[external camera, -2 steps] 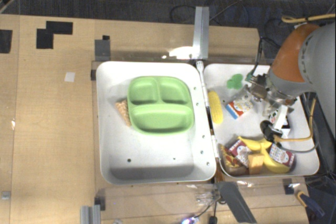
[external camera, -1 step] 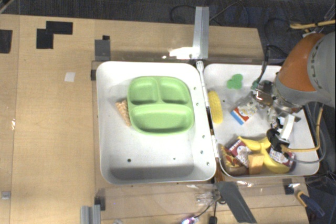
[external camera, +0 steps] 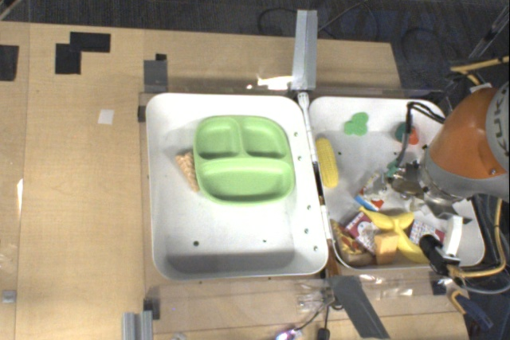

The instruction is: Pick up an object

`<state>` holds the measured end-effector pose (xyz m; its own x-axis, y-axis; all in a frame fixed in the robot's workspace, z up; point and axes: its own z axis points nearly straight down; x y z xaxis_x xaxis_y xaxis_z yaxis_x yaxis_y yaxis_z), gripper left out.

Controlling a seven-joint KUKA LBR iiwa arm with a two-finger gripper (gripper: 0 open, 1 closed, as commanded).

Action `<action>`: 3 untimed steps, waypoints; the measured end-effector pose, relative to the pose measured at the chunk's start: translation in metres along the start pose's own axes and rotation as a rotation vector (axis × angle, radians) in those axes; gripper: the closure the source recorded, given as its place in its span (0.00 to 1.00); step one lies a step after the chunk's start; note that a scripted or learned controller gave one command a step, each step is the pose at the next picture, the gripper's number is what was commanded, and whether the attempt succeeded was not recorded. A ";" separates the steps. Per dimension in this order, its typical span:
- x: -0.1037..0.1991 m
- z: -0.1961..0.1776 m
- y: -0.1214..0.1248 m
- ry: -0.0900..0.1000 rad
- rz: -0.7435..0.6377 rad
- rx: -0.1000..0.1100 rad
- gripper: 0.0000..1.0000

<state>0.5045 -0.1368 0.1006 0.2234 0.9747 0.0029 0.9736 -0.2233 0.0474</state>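
Reaching in from the right edge of the frame, the grey arm (external camera: 472, 146) with its orange band is hanging over the right-hand white bin (external camera: 351, 171), in the middle right of the picture. Its claw (external camera: 398, 185) is pointing down and to the left, sitting just above a heap of small things in the lower part of that bin. Whether the claw is apart or together cannot be told from this angle.

Just below the claw, yellow bananas (external camera: 396, 223) are lying across the heap, touching a tan block (external camera: 386, 248) at their lower left. A red packet (external camera: 356, 232) is lying to the left of them, near the bin's lower left corner, among other small wrappers too jumbled to tell apart. A yellow corn cob (external camera: 326, 161) is lying lengthwise against the bin's left wall, apart from the heap. A small green toy (external camera: 356, 123) is sitting alone on the white floor in the upper part of the bin, well apart from the claw.

The left-hand white bin (external camera: 231, 239), in the centre of the frame, is holding a green divided plate (external camera: 243, 159) in its upper half, with two small compartments above and one long one below. A tan speckled piece (external camera: 187, 169) is poking out at the plate's left edge, touching it. Both bins are standing side by side on the pale wooden tabletop (external camera: 72, 211), and a grey metal post (external camera: 306, 52) is rising toward the top of the frame from where they meet.
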 end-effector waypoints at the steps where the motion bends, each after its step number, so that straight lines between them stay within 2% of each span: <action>1: 0.069 0.005 0.111 0.002 0.018 0.011 0.00; 2: 0.035 0.005 0.119 0.004 -0.034 0.013 0.00; 3: 0.037 -0.008 0.122 0.002 -0.043 0.003 1.00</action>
<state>0.6316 -0.1279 0.1149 0.1813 0.9834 0.0029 0.9824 -0.1813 0.0443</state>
